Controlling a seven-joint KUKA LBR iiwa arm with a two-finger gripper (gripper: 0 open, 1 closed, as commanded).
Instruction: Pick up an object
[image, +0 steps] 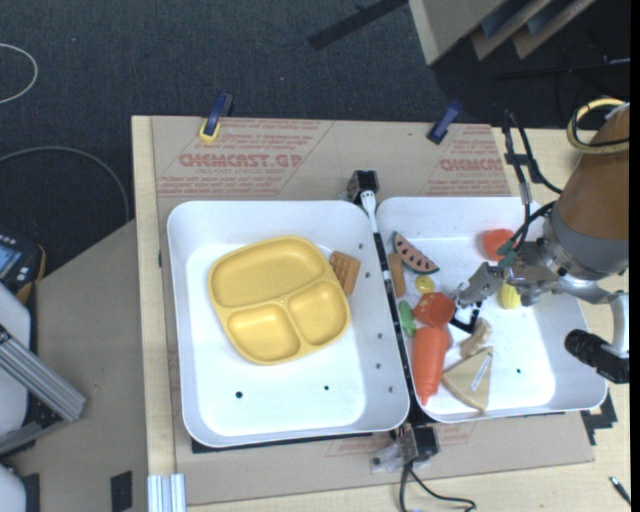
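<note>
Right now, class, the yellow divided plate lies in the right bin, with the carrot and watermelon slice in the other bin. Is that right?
Not quite. The camera view shows the yellow divided plate in the left bin, not the right. The carrot and watermelon slice do lie in the other bin.

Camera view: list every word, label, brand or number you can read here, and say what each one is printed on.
"CHEMCAST GP": red print on the brown board under the bins, above the left bin; the last letters are blurred.
A second red print on the same board, above the right bin, is partly hidden and too blurred to read.
Nothing else in view carries readable text.
</note>
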